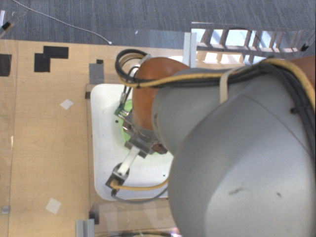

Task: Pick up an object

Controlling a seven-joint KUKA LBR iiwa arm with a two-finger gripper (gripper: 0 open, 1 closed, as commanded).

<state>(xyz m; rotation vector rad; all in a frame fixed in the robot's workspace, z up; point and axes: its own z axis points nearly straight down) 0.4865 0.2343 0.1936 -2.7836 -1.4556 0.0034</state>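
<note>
Shallow white bin (pixel 101 132), middle: two-finger gripper (pixel 134 138) over lime-green item (pixel 125 108); its opening we cannot tell. Grasping step; next, we judge: secure, lift.

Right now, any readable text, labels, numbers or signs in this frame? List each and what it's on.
None readable.
Black blocky marks on the bench: plain shapes, not letters.
Pale squares on the bench: look blank.
Arm and white bin: no print visible.
Green object in the bin: mostly hidden under the arm, so I cannot tell whether it carries print.
</note>
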